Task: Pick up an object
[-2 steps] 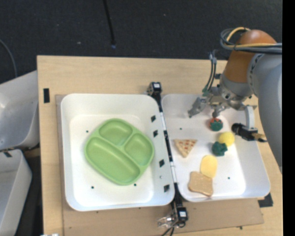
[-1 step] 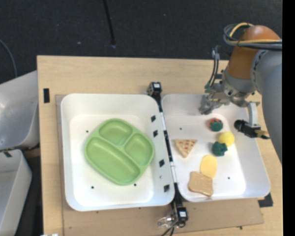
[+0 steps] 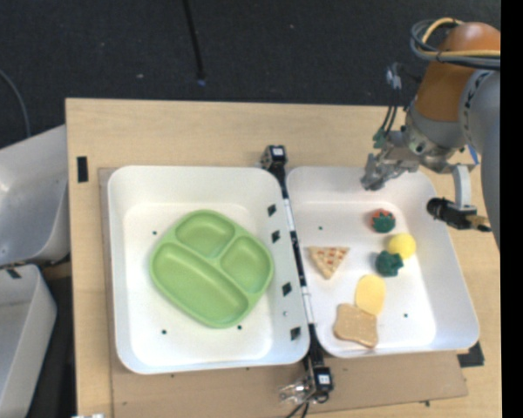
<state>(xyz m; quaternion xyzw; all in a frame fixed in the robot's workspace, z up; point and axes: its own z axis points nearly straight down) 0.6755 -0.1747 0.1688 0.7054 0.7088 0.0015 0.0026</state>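
Gripper (image 3: 376, 174) on the grey arm (image 3: 444, 103) hangs over the upper part of the right bin (image 3: 418, 320), at the upper right of the frame, its tip just above the bin floor near the back wall; nothing is seen between its fingers, and whether they are spread or closed cannot be made out. Below it in the same bin lie the objects to choose from: a small green-and-red piece (image 3: 383, 221) toward the bin's upper right, a yellow ball (image 3: 402, 245) just below it, a dark green lump (image 3: 388, 263) touching the ball's lower left, a pizza slice (image 3: 329, 259) near the divider at the bin's left, a pale yellow piece (image 3: 370, 293) lower down, and a slice of toast (image 3: 356, 326) touching it at the bin's lower edge. All lie apart from the gripper. Left of centre, the left bin (image 3: 131, 338) holds a green divided plate (image 3: 211, 267) lying flat with three compartments. Both bins rest side by side on a light wooden bench (image 3: 157, 129)
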